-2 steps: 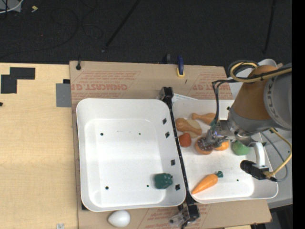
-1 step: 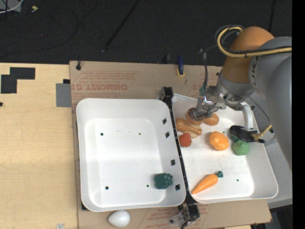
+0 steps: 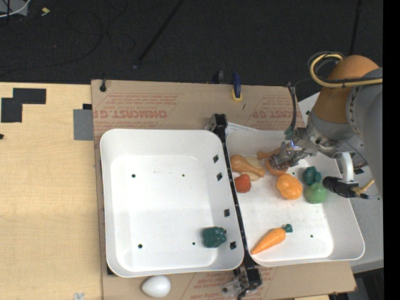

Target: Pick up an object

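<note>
- Camera view, bench: pale wooden top (image 3: pixel 44 186), brown cardboard sheet (image 3: pixel 156 108) laid under both bins.
- Left shallow white plastic bin (image 3: pixel 119 167): holds one dark green lumpy toy vegetable (image 3: pixel 214 236) in near right corner, close to the divider.
- Right shallow white plastic bin (image 3: pixel 312 245): holds all other toy food, gathered in far half save the carrot.
- Grey arm with orange band (image 3: pixel 347 99): enters from right, wrist above far right part of right bin.
- Two-finger gripper (image 3: pixel 284 155): low over far middle of right bin, at a small brown-orange item (image 3: pixel 275 163); open or closed cannot be told, nothing seen held.
- Orange toy carrot with green top (image 3: pixel 270 239): near middle of right bin, lying aslant, well apart from the rest.
- Tan drumstick-shaped toy (image 3: pixel 245 165): beside divider, far left of right bin.
- Orange rounded toy pepper (image 3: pixel 289 185): just below gripper.
- Light green toy (image 3: pixel 316 194), dark green piece (image 3: pixel 310 175): touching, right of orange pepper.
- Small red toy tomato (image 3: pixel 242 182): just beneath drumstick shape.
- White egg-shaped object (image 3: pixel 155 286): on cardboard, outside left bin's near edge.
</note>
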